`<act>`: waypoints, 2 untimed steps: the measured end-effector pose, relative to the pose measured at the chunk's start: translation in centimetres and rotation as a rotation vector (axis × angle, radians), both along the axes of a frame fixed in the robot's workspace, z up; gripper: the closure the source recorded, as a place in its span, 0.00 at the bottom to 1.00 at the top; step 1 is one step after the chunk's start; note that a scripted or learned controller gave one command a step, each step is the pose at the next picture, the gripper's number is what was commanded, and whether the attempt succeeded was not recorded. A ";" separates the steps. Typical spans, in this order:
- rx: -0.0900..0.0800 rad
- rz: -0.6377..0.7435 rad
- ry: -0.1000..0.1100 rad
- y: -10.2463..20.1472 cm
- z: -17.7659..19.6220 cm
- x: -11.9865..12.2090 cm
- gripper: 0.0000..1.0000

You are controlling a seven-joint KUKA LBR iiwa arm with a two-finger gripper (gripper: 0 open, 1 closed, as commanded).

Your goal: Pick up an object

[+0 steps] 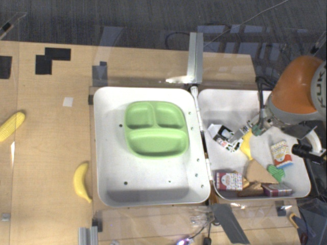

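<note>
Near edge: we see flat cardboard boxes (pixel 228 180) in right bin (pixel 225 102) | curved yellow banana (pixel 247 146) | claw (pixel 244 133) state: we cannot tell

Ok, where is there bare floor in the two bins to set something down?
Left bin: a bare strip all round the green tray, widest along the near wall. Right bin: bare along the far wall, above the gripper. Its near half is crowded: yellow piece, red box, small carton, green item.
</note>
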State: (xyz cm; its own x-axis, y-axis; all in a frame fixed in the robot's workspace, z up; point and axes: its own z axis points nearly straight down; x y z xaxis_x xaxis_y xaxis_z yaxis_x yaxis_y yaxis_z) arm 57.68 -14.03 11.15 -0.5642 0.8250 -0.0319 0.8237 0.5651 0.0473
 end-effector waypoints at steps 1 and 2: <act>0.013 -0.443 0.002 1.8 -0.1 0.1 0.00; 0.004 -0.196 -0.014 0.7 0.0 -1.5 0.00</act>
